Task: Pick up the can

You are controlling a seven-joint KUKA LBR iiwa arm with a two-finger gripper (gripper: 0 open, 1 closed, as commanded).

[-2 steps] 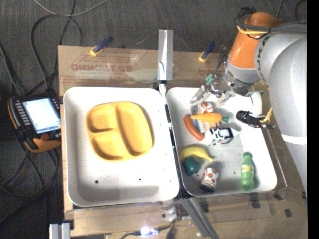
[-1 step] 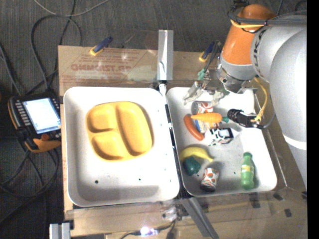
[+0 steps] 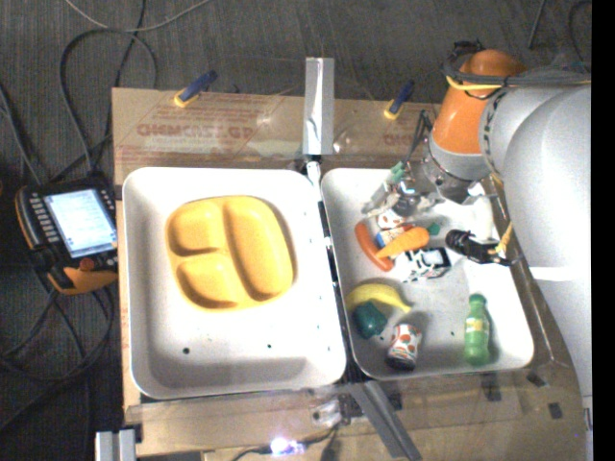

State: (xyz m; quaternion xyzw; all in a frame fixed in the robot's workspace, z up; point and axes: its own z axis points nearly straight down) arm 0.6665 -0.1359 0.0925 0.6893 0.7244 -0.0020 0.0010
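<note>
The can (image 3: 405, 345), small and white with red markings, stands slightly tilted near the front wall of the right bin (image 3: 509, 353). It sits between a teal cup (image 3: 370, 322) and a green bottle (image 3: 476, 329). My gripper (image 3: 402, 196) hangs at the back of the right bin, well away from the can, over a small white and red object (image 3: 389, 222). The wrist with its orange band (image 3: 461, 128) rises behind it.
An orange carrot-like toy (image 3: 404, 241), a red piece (image 3: 368, 245), a black-and-white item (image 3: 428, 263) and a yellow banana (image 3: 378, 296) lie mid-bin. The left bin (image 3: 144, 334) holds a yellow divided plate (image 3: 231, 250). A divider (image 3: 330, 257) separates the bins.
</note>
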